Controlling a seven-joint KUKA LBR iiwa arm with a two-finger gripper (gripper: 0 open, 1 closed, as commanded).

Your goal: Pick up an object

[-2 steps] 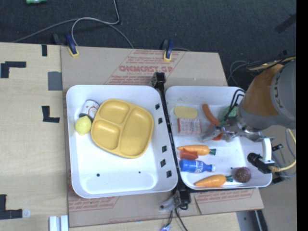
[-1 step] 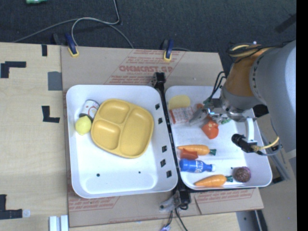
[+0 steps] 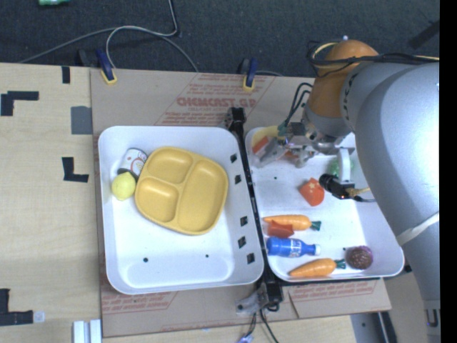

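Camera view: you have the gripper (image 3: 285, 148) low over the upper left corner of the right bin (image 3: 371, 224), under the arm's (image 3: 400, 141) grey bulk and orange band; it is too blurred to tell how it stands or whether it has anything.

Just beside it lie small pieces in yellow and red (image 3: 263, 140), too muddled to name. Below it, toward the middle of the bin, sits a red pepper-like chunk (image 3: 312, 191). Lower still are an orange carrot (image 3: 291, 222) with a red piece touching it, then a blue bottle (image 3: 291, 247) with a white label you cannot read, then a second carrot (image 3: 314, 267) and a dark purple ball (image 3: 359, 256) at the bin's lower right.

The left bin (image 3: 171, 270), smooth white plastic, holds a yellow divided plate (image 3: 182, 189) with three compartments, a yellow lemon-shaped ball (image 3: 123, 186) touching its left edge, and a small round item (image 3: 134, 160) above that.

Both bins rest on brown cardboard (image 3: 171, 102) printed in red, roughly "CHEMCAST", held by two clamps (image 3: 107, 70) at the top edge. The bench (image 3: 39, 213) is pale wood; dark carpet (image 3: 250, 13) and a cable lie beyond.
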